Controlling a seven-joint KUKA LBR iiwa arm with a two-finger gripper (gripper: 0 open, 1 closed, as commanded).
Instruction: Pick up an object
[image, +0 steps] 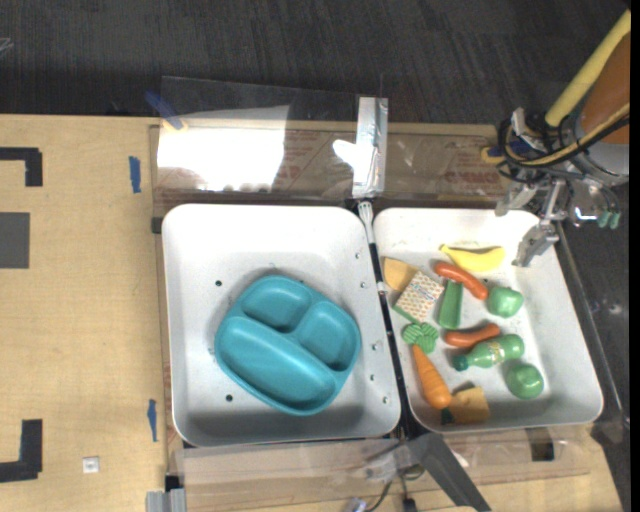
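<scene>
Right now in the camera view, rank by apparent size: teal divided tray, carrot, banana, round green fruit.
1. teal divided tray, by far the largest
2. carrot
3. banana, close to the carrot, so that order is unsure
4. round green fruit

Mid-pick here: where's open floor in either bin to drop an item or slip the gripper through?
Left bin: bare floor rings the teal tray, widest along the far wall. Right bin: open at the far-left corner beside the banana and along the near-right rim. Crowded through its middle, carrot to green pepper.
</scene>
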